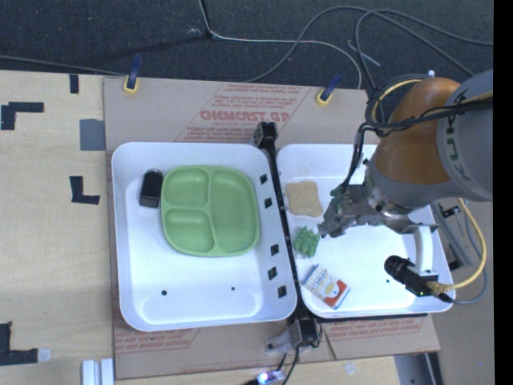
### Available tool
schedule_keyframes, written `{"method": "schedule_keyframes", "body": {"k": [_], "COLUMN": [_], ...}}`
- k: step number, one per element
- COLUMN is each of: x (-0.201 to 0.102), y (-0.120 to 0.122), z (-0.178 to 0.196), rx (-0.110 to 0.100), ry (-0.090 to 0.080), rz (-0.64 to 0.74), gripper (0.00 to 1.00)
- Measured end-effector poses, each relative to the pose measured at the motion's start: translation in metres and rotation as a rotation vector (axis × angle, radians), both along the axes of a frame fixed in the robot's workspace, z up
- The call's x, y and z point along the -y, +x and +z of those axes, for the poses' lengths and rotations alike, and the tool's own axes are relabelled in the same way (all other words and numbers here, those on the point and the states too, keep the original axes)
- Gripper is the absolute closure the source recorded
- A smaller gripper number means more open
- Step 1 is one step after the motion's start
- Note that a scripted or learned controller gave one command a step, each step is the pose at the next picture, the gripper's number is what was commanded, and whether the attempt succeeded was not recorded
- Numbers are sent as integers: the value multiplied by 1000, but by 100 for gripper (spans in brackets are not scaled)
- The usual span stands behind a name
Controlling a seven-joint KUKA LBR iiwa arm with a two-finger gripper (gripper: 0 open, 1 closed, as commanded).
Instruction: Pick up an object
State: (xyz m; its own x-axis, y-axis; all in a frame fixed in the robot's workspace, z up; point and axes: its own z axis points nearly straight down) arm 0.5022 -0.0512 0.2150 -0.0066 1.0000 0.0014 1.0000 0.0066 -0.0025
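Observation:
In the right bin [377, 295] lie a tan flat piece [304, 198], a small green leafy item [306, 241] and a small white-and-red packet [325, 286]. My gripper [335, 220] hangs over the right bin's left half, just right of the tan piece and above-right of the green item. I see nothing between its fingers. The left bin [144, 295] holds a green divided plate [210, 210] and a small black block [151, 188] at the plate's left edge.
A black divider [277, 239] runs between the two bins. Cables [321, 30] loop across the dark floor behind the bench. A black and yellow fitting [413, 277] sits over the right bin's near right corner. The arm's orange band [417, 135] overhangs the bin's right half.

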Motion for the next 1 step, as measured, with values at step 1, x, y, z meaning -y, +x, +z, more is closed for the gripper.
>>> {"method": "schedule_keyframes", "body": {"k": [1], "x": [-57], "y": [-2], "z": [-9], "rx": [0], "ry": [0], "rz": [0], "gripper": [100]}}
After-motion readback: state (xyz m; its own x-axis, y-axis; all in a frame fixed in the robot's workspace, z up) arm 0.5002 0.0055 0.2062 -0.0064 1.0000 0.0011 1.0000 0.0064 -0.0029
